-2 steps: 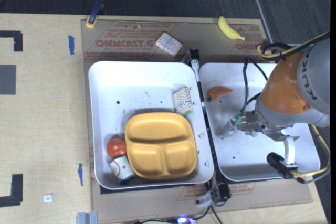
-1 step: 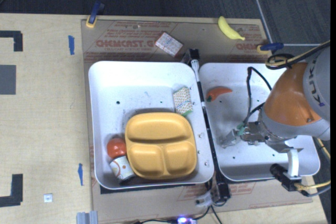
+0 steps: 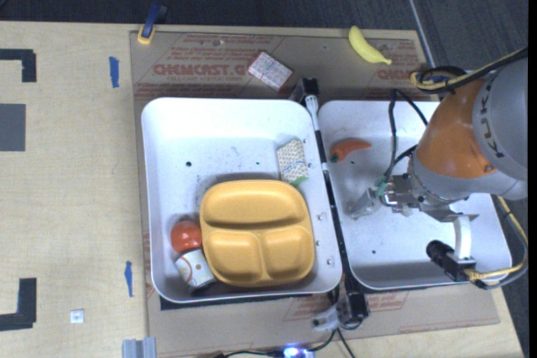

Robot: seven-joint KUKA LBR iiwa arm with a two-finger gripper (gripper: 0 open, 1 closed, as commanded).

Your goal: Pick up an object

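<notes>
— Where is the gripper (image 3: 362,205)?

— Low over the right bin (image 3: 369,274), near its left wall; whether it is open, I cannot tell.

— And something to pick?

— An orange carrot-like piece (image 3: 348,148) lies near the bin's far-left corner (bare floor surrounds it). The yellow tray (image 3: 256,230) crowds the left bin (image 3: 159,180).
</notes>
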